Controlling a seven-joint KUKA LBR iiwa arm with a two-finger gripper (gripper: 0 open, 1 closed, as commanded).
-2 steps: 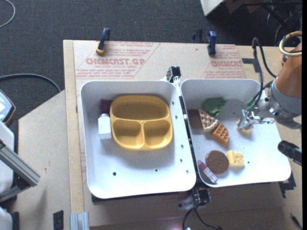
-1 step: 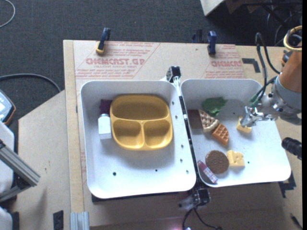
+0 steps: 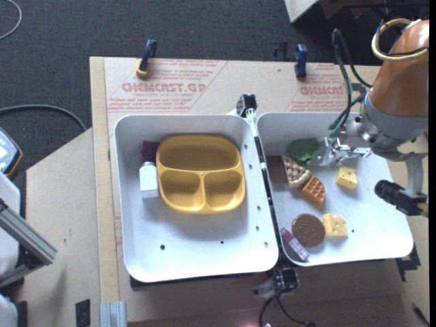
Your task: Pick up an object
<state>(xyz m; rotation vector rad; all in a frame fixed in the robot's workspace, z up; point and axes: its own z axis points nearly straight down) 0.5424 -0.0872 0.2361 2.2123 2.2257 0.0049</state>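
My gripper (image 3: 332, 151) hangs low over the upper middle of the right bin (image 3: 388, 240), at the right edge of a green leaf-shaped item (image 3: 302, 148). Whether it touches the green item is unclear. Below the gripper lies a yellow cheese wedge (image 3: 347, 178). To the left are a slice of pie (image 3: 293, 172) and a waffle piece (image 3: 313, 191). A dark brown block (image 3: 275, 169) sits by the bin's left wall. Near the front lie a round brown cookie (image 3: 308, 229), another cheese piece (image 3: 334, 225) and a small purple packet (image 3: 293, 243).
The left bin (image 3: 197, 254) holds a yellow divided plate (image 3: 200, 172), a white bottle (image 3: 148, 179) and a purple item (image 3: 150, 148) behind it. The grey and orange arm (image 3: 402, 80) covers the right bin's back right corner. Clamps (image 3: 300, 58) stand along the bench's far edge.
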